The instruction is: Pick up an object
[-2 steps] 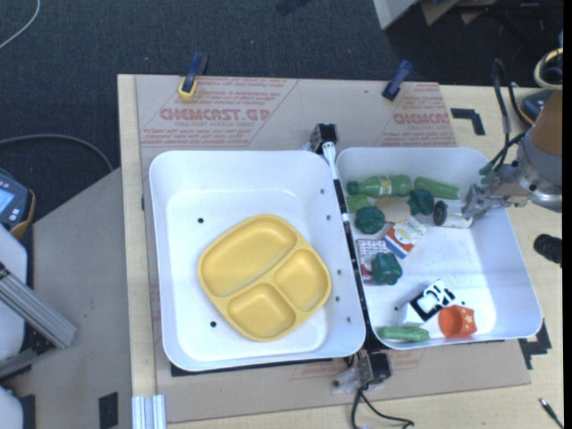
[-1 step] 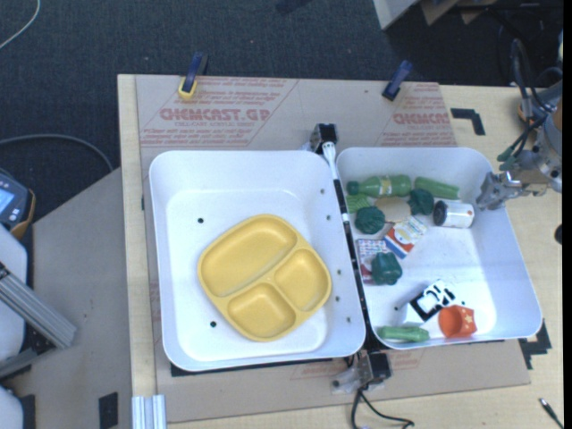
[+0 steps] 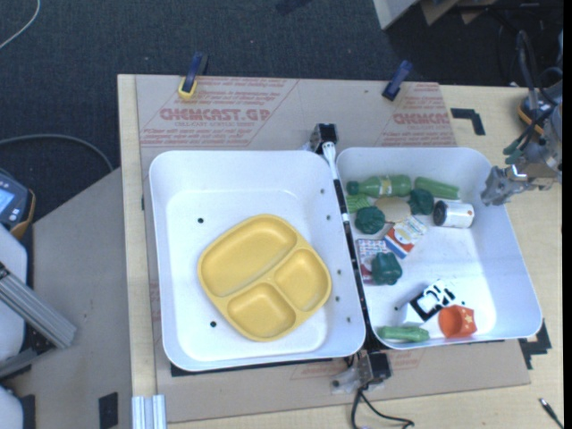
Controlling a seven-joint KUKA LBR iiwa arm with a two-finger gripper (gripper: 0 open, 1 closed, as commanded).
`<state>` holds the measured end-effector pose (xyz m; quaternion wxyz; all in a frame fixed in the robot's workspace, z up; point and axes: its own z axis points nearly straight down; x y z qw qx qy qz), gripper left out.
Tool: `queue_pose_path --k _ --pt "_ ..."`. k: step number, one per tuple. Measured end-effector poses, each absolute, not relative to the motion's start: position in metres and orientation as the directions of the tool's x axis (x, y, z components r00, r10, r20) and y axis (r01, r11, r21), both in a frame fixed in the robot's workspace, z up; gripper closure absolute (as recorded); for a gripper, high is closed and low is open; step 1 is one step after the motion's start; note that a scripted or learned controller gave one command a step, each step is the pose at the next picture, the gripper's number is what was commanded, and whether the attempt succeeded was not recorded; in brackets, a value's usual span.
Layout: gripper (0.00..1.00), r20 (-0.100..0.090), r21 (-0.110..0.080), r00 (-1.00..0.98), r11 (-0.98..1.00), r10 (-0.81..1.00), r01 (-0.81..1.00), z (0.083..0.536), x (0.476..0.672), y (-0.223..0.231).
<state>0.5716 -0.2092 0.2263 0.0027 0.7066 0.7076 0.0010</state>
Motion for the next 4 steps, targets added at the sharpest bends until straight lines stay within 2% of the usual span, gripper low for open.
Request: queue_pose_path --k 1,2,3,4 --pt "1.00 0.002 -0.001 -0.005 0.005 1.000 1.000 0.237 0.564 -0.158" --pt "1.00 0.003 -0.003 -0.005 0.005 1.000 1.000 0.225 0.560 -0.101" --pt "1.00 0.003 -0.002 -0.006 0.006 1.000 1.000 0.235 0.552 -0.047" --pt "1.00 0.003 -0.004 -0.005 0.005 1.000 1.000 0.229 0.530 0.000"
